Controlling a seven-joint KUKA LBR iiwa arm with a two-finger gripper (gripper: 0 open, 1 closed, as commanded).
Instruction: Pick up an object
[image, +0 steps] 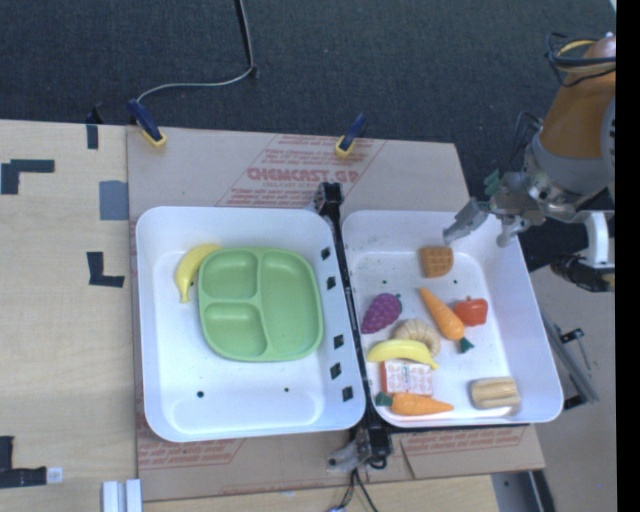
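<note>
**A:** Where are you, and what are your fingers doing?

**B:** My gripper (487, 224) hangs at the upper right of the frame, over the top edge of the right bin (535, 345). My fingers are spread apart with nothing between them. I'd judge I'm held high and open like this so I can come down over something without knocking its neighbours.

**A:** What's closest to you?

**B:** A small orange-brown waffle piece (436, 261), just below and left of my fingers, lying apart from the rest. It looks like the easiest pick.

**A:** And the rest of that bin?

**B:** Purple grapes (381, 311), a carrot (441, 313) touching a red pepper (472, 311), a bread roll (414, 331) with a banana (402, 351) against it, a small carton (408, 378), a second carrot (421, 404), and a tan block (493, 392) at the lower right. The middle ones are crowded together.

**A:** The left bin?

**B:** The left bin (165, 400) holds a green divided plate (262, 303), with another banana (190, 268) beside its upper left edge.
</note>
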